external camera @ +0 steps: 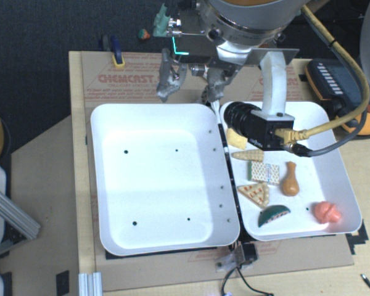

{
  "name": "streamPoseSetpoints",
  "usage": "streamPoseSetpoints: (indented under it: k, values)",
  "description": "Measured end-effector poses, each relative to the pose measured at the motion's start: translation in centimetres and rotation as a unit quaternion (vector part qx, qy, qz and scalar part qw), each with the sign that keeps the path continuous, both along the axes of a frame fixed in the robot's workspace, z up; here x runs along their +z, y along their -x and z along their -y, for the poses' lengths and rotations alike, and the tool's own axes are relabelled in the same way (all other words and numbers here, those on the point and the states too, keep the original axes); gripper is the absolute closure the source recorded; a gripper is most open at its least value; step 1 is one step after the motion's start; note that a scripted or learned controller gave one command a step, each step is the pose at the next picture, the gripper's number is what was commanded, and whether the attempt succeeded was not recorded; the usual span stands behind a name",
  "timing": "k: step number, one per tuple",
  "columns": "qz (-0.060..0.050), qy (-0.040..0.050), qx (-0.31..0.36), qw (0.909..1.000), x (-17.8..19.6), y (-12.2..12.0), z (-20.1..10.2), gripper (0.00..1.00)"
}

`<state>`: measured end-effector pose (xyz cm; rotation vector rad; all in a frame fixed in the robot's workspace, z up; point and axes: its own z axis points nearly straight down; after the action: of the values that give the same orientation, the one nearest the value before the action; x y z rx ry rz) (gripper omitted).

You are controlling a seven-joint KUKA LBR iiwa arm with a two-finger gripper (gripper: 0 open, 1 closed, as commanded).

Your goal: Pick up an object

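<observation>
Gripper above the bins' far edge

The gripper (189,82) hangs open over the left bin's (111,165) far rim, holding nothing; 6 food toys, including a pink piece (326,211), lie in the right bin (345,193).

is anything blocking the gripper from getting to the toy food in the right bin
Nothing lies on top of the food. The gripper hangs above the far rim of the left bin, fingers open, while the pizza slice, cracker and drumstick lie exposed in the right bin. The black camera overhangs the food's far end.

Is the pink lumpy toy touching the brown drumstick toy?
Apart. The camera view shows bare white bin floor between the pink lumpy toy and the brown drumstick toy.
</observation>
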<state>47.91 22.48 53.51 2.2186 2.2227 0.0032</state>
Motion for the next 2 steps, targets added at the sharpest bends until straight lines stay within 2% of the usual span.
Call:
streamPoseSetpoints:
  k: [1, 2]
  values:
    - [0.002, -0.001, 0.001, 1.0, 1.1, -0.02, -0.09, 1.0]
    - [0.001, -0.0007, 0.001, 1.0, 1.04, -0.02, -0.09, 0.0]
